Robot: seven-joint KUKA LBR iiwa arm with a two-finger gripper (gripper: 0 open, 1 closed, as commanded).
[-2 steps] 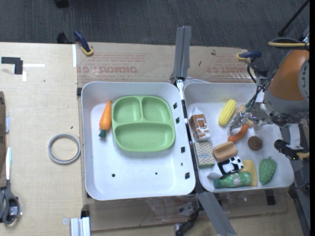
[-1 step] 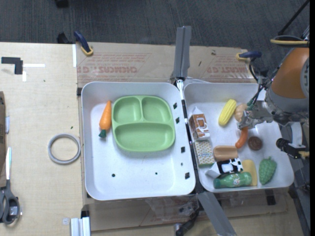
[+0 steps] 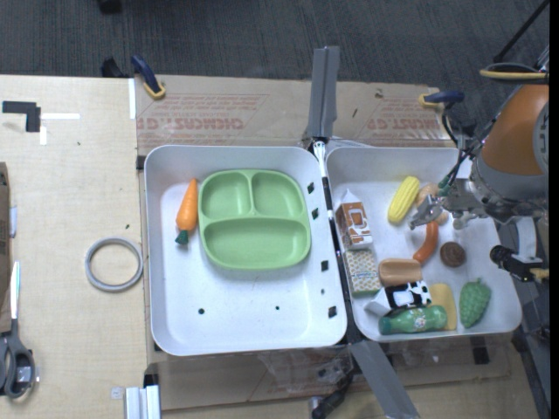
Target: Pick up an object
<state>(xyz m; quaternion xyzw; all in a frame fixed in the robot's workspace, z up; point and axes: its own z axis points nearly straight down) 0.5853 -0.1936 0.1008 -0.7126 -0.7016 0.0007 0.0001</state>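
Claw (image 3: pixel 430 213) low in right bin (image 3: pixel 376 162), near its far right corner, tips at orange sausage (image 3: pixel 425 243). Grip state: can't tell, too small and blurred. Corn (image 3: pixel 403 199) just left of me, brown ball (image 3: pixel 452 254) just beside sausage. Carrot (image 3: pixel 187 205) and green plate (image 3: pixel 255 219) in left bin (image 3: pixel 236 326).

Tape ring (image 3: pixel 114 264) and scissors (image 3: pixel 15 360) on the bench (image 3: pixel 70 199), left of the bins.

Cardboard sheet (image 3: pixel 227 112) behind bins: red "CHEMCAZ", upside down.
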